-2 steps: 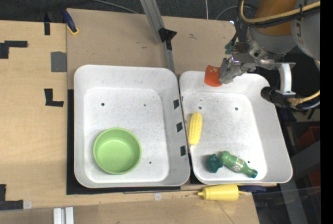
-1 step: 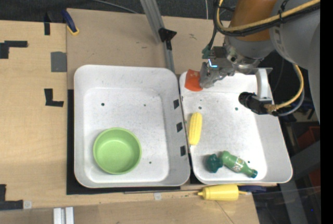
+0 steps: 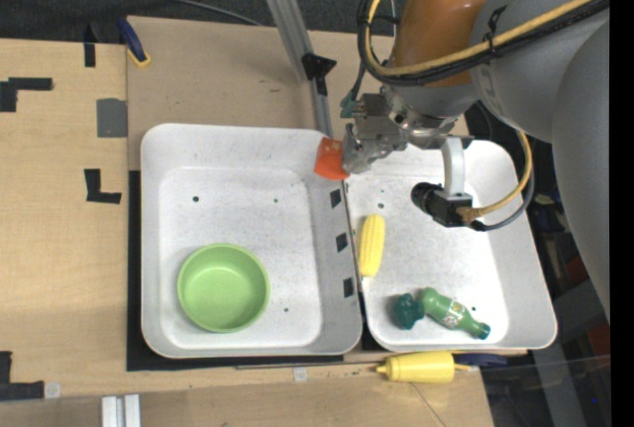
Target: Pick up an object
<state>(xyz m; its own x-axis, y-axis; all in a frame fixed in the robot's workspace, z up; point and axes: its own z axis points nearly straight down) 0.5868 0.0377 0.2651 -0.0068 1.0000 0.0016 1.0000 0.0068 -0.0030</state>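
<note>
Camera view: hand [image 3: 359,156] at the bins' divider, orange object [image 3: 330,160] touching its left side; grip state cannot be told.

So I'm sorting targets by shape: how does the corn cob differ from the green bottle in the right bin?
The corn cob is yellow and lies nearly lengthwise along the bin's left wall; the green bottle lies crosswise near the front edge. The cob is one plain cylinder, while the bottle narrows to a neck. Both lie flat in the right bin.
</note>
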